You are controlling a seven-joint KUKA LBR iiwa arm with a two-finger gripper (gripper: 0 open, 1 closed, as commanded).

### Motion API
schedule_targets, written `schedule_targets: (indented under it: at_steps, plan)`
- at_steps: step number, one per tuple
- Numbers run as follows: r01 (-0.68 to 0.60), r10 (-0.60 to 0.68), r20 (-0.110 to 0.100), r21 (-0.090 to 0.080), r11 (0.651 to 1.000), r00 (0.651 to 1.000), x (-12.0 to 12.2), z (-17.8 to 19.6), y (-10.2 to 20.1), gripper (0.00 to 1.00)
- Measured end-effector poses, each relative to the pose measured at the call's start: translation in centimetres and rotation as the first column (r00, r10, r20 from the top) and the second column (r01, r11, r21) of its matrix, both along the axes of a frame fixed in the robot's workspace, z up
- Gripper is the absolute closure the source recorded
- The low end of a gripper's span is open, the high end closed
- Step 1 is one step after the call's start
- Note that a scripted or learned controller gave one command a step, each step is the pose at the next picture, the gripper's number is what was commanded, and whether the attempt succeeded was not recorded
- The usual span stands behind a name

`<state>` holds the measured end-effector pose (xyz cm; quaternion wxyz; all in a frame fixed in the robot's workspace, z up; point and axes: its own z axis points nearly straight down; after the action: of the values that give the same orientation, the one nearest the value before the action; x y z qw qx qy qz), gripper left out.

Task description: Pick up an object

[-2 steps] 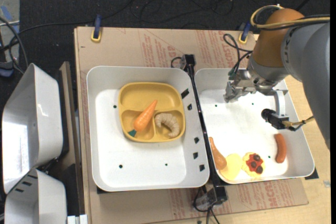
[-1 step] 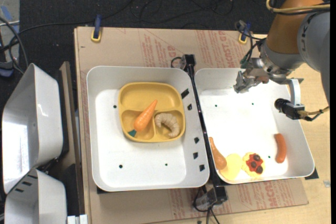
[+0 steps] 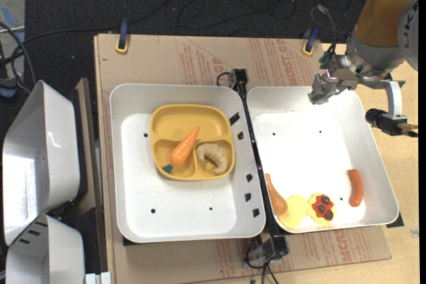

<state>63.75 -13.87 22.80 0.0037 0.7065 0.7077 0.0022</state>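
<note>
Cardboard-topped bench (image 3: 200, 53), two bins. Two-finger gripper (image 3: 321, 92) hovers upper right, jaw state unclear. Best descent: straight over orange sausage-shaped toy (image 3: 356, 187), lower right, fingers straddling its width.

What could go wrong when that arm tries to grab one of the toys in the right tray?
The gripper hovers at the far rim of the right bin, away from every toy. The sausage lies close to the bin's right wall, so a finger could hit the wall. The pear-shaped piece and the yellow piece with berries sit close together at the near rim, so a grab might nudge one aside.
</note>
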Motion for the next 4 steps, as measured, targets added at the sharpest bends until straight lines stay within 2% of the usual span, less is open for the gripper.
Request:
schedule_targets:
  at_steps: [1, 2, 4]
  plan:
    - [0.0, 0.0, -0.005, 0.001, 1.0, 1.0, 0.1, 2.6, 0.0, 1.0]
    - [-0.006, 0.006, -0.009, 0.004, 1.0, 1.0, 0.0, 2.1, 6.0, 1.0]
    - [-0.007, 0.007, -0.01, 0.004, 1.0, 1.0, -2.3, 1.8, 17.6, 1.0]
